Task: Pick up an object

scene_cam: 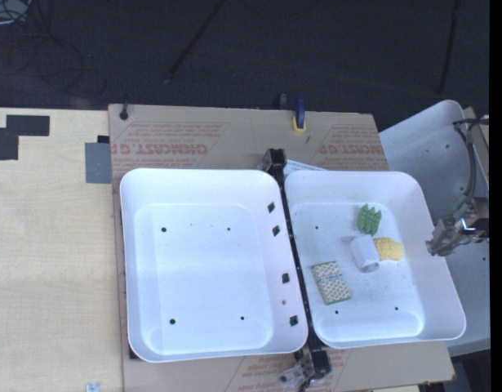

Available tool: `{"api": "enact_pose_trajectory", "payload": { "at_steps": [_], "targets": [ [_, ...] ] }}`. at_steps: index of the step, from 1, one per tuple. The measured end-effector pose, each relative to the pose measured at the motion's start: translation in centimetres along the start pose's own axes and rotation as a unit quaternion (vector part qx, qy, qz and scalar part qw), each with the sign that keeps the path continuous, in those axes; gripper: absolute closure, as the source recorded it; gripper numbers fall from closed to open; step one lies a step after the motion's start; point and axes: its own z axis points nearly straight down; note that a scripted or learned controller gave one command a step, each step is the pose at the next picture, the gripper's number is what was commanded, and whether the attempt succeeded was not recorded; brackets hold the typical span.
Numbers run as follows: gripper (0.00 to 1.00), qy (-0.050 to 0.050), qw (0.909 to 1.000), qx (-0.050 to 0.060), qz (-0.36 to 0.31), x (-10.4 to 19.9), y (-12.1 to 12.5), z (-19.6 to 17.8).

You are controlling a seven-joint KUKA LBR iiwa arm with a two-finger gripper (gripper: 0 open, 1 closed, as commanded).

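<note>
Camera view: we record two shallow white bins side by side on a brown cardboard sheet [234, 137] printed with red lettering. We take the right bin [430, 300] as our landmark.

Contents of the right bin: four items, all lying in its middle and upper-right part.
- One green ridged object [369, 218], nearest the bin's far wall.
- One white cylindrical object [365, 253], lying on its side just below the green one.
- One yellow object [388, 249], touching the white cylinder on the side toward the bin's right wall.
- One flat patterned packet [331, 282], tilted, near the white cylinder and toward the bin's left wall.

The left bin [144, 333] adjoins the right bin's left wall; black clips [285, 278] sit along the seam between them. We see only small dark dots on its floor.

Count: two bins, four loose objects, one of each kind.

The gripper [448, 239] sits just outside the right bin's right wall, over a grey metal plate [430, 137], level with the yellow object. We see nothing between its fingers; whether they stand apart or together we cannot tell at this size.

A blue and yellow clamp [299, 117] grips the cardboard's far edge, beyond the right bin's far wall.
</note>
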Motion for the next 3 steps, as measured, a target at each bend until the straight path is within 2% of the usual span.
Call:
{"api": "enact_pose_trajectory", "payload": {
  "at_steps": [3],
  "targets": [
    [1.0, 0.001, 1.0, 0.003, -0.006, -0.2, -0.1, -2.7]
  ]
}}
